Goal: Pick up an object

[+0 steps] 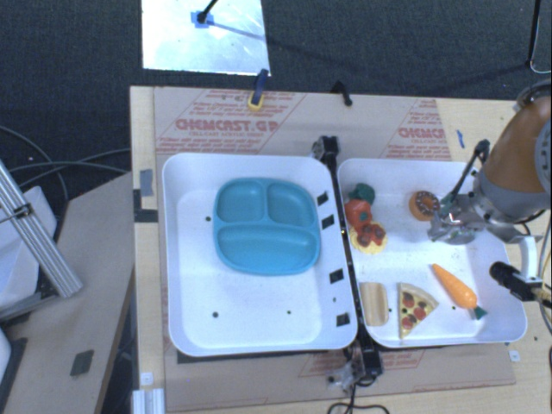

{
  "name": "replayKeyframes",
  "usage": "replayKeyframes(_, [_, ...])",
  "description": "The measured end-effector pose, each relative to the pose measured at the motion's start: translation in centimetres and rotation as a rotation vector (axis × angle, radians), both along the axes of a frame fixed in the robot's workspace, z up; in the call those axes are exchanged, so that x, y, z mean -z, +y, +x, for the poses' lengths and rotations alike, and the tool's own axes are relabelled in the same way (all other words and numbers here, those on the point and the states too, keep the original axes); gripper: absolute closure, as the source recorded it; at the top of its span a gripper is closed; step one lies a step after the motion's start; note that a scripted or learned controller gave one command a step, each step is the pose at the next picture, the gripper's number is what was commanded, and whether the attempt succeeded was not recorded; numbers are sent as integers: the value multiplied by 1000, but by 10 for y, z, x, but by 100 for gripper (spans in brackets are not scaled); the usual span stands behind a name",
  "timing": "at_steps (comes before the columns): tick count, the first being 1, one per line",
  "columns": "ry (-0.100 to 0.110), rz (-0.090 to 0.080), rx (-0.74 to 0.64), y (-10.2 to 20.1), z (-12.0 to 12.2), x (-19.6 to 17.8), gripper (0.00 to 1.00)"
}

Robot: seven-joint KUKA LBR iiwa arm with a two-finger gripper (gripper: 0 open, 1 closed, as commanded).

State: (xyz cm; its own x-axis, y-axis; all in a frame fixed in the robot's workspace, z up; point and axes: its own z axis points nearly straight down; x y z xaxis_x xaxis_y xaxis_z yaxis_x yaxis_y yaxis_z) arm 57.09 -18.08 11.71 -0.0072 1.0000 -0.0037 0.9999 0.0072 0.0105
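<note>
The right bin (509, 322) holds several toy foods: a red strawberry-like piece with a green top (358, 203), a berry tart (371, 236), a round brown doughnut-like piece (424, 204), an orange carrot (455, 286), a pizza slice (415, 307) and a tan bread slice (374, 303). My gripper (450, 223) hangs low over the middle of the right bin, just right of the doughnut-like piece and above the carrot. Nothing shows between its fingers.
The left bin (185, 257) carries a blue divided plate (266, 226). A black clip divider (335, 222) runs between the two bins. The arm's orange band (524, 149) and grey wrist stand over the right bin's far right side.
</note>
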Motion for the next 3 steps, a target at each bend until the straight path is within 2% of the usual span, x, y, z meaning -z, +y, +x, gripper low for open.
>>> replayKeyframes(1, [11,3,8,-24,-31,7,100])
replayKeyframes(2, [12,4,9,-26,-66,13,100])
replayKeyframes(3, [11,4,7,-25,-75,34,100])
